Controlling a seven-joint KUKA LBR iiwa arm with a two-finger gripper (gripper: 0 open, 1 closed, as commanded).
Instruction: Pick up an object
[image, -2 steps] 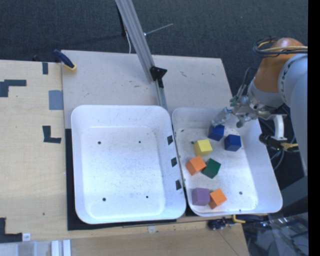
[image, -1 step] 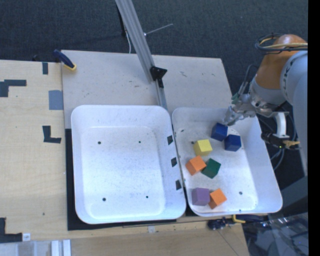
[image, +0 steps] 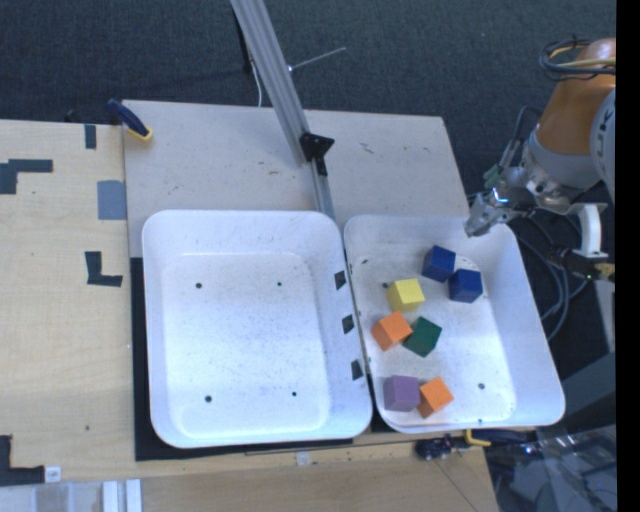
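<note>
Two white bins are seen side by side; the right bin (image: 520, 300) holds seven small blocks, among them a blue cube (image: 438, 262). The gripper (image: 480, 220) is poised above that bin's far right corner.

metal rail (image: 283, 95) crosses the bench — blue-yellow clamp (image: 130, 120) far left.

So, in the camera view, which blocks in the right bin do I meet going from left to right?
Orange block → purple block → green block → second orange block → blue block. The yellow block and the other blue block overlap neighbours sideways, so I leave them out.
</note>
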